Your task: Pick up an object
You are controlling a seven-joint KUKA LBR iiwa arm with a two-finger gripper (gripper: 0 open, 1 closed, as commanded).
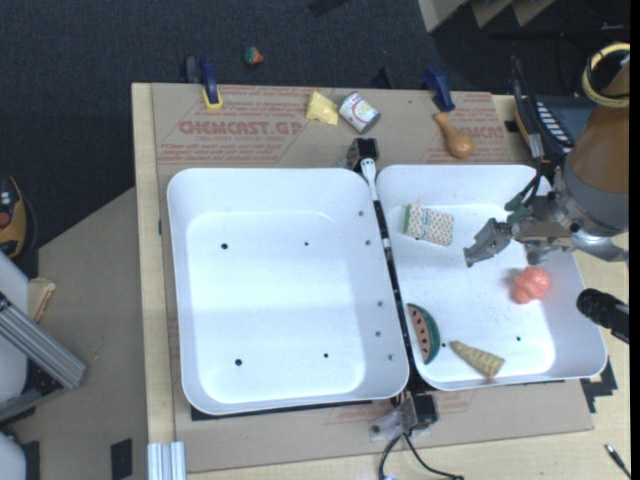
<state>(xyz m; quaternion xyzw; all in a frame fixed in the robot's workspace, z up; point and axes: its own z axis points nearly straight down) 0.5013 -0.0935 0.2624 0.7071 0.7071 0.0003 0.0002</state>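
Observation:
My gripper (508, 252) hangs over the right bin (560, 363), reaching in from the right. It is open and holds nothing; one finger (484, 244) points down-left. A pink ball-like object (531, 285) lies just below and right of the gripper. Left of the fingers, near the bin's back, lies a small patterned box (430, 224). A watermelon slice (424, 332) rests against the bin's left wall, and a tan cone (476, 358) lies near the front edge.
The left bin (190, 268) sits beside the right one, with a black divider (382, 243) between them. On the board behind the bins lie a yellow wedge (322, 109), a small white carton (359, 112) and a tan pear-shaped object (455, 138).

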